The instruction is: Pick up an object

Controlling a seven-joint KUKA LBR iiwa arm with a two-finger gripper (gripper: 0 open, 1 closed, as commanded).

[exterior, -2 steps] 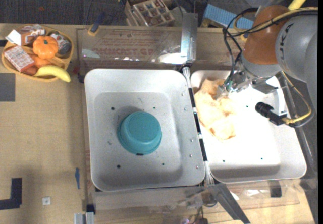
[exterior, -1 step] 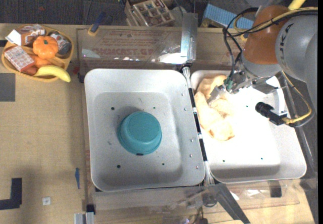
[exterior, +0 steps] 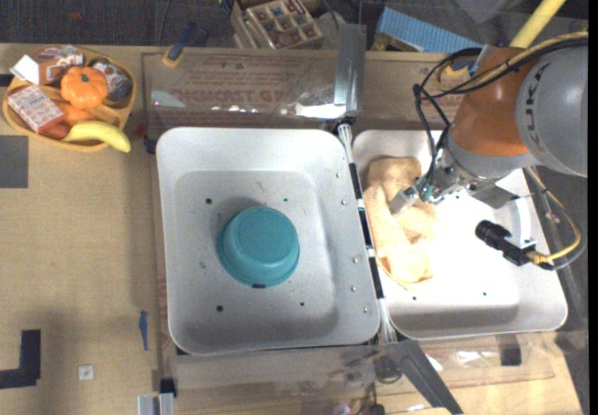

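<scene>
Down in the right bin (exterior: 523,306), the hand (exterior: 418,193) rests against a crumpled beige cloth (exterior: 400,234); whether its fingers are parted or closed I cannot tell. That cloth lies along the bin's left wall, from near the far corner toward the middle. A black cylindrical part (exterior: 498,239) hangs beside the arm over the bin floor. Next door, the left bin (exterior: 187,170) holds an upturned teal bowl (exterior: 260,246). On the bench (exterior: 75,264), far left, sits a basket of toy food (exterior: 67,100).
</scene>
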